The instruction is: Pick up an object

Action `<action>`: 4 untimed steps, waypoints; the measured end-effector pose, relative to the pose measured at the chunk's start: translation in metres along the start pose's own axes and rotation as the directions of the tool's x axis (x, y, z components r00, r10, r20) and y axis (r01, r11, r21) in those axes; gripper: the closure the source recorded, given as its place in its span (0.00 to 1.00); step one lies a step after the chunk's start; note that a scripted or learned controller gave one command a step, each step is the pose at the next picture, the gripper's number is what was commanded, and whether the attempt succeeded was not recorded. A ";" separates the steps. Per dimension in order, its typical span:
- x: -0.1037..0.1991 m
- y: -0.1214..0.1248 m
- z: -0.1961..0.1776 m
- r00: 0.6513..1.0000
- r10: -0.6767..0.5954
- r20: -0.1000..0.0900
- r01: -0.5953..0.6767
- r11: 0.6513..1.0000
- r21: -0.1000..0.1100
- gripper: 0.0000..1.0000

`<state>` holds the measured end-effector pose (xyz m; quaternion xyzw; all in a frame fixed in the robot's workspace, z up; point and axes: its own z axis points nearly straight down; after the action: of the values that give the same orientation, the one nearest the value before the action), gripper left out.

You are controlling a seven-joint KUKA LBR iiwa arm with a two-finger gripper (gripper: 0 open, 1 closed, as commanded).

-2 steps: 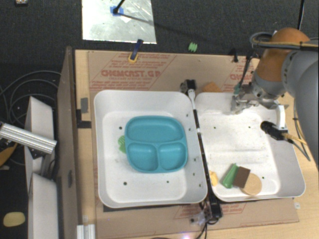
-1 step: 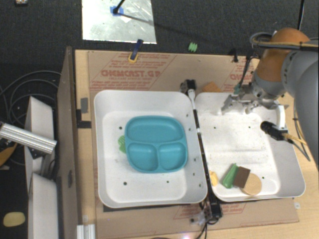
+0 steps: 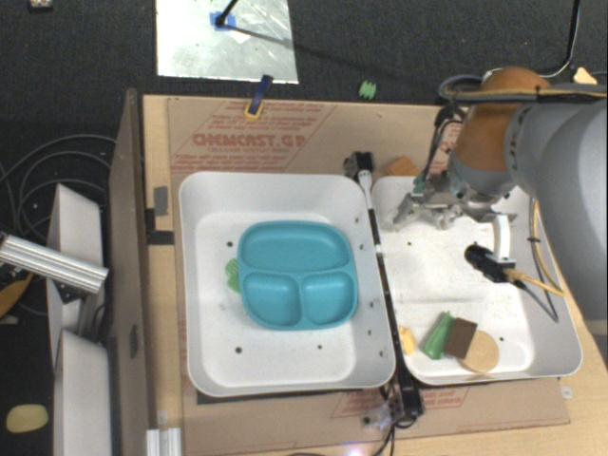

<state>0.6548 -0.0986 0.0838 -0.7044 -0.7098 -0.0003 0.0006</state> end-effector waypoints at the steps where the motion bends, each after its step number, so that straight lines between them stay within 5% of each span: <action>1: -0.002 0.015 -0.002 1.000 0.002 0.001 -0.002 1.000 -0.005 0.00; 3: 0.004 0.014 -0.001 1.000 0.001 0.001 -0.001 1.000 -0.003 0.00; 4: -0.042 0.014 -0.002 1.000 0.009 0.003 -0.009 1.000 -0.004 0.00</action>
<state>0.6691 -0.1403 0.0857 -0.7076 -0.7067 -0.0007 -0.0019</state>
